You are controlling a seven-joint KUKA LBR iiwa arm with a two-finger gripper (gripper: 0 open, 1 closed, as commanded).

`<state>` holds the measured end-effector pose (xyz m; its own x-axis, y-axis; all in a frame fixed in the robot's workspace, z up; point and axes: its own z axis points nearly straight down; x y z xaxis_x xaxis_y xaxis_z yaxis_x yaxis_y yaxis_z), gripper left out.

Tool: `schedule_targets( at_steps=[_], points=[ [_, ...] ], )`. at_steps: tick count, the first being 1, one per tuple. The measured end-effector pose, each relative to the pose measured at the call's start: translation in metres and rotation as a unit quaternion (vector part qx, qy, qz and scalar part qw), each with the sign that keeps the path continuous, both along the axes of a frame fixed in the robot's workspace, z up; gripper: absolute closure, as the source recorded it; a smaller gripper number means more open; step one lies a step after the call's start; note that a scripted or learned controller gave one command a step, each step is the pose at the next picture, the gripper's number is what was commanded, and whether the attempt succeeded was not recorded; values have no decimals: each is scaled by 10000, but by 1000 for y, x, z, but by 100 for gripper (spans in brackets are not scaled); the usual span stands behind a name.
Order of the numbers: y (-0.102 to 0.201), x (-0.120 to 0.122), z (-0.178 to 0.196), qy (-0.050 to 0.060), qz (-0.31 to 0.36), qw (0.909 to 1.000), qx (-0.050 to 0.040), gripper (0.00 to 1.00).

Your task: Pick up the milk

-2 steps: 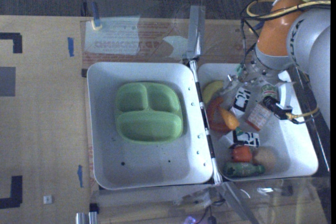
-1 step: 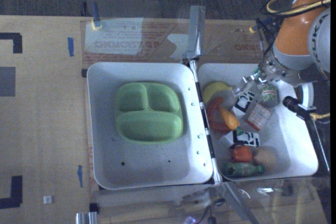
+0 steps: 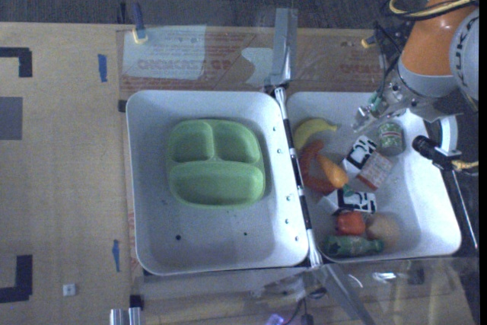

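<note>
A small white carton with black cow patches, the milk (image 3: 361, 152), lies in the middle of the right bin (image 3: 434, 209). A second black-and-white patched box (image 3: 356, 200) lies just below it. My gripper (image 3: 370, 113) hangs over the bin's upper part, up and slightly right of the milk and apart from it. Nothing shows in the gripper. A round green-labelled can (image 3: 389, 136) stands just right of the gripper tip.
The right bin also has a yellow banana (image 3: 310, 130), red and orange pieces (image 3: 319, 167), a reddish-white pack (image 3: 374, 170), a tomato (image 3: 349, 222), a pale round item (image 3: 385, 227) and a green vegetable (image 3: 351, 245). The left bin (image 3: 152, 224) holds a green divided plate (image 3: 216, 162).
</note>
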<state>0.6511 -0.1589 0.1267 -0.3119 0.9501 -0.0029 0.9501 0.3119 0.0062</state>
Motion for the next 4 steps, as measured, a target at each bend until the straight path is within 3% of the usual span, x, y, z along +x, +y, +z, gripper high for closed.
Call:
schedule_targets(
  at_steps=[1, 2, 3, 4],
  points=[
    [61, 14, -40, 19, 984, 9951, 0, 100],
    [40, -46, -13, 24, 540, 9985, 4, 100],
    [79, -105, 59, 32, 309, 9995, 8, 100],
    [87, -172, 72, 40, 89, 10000, 9, 100]
  ],
)
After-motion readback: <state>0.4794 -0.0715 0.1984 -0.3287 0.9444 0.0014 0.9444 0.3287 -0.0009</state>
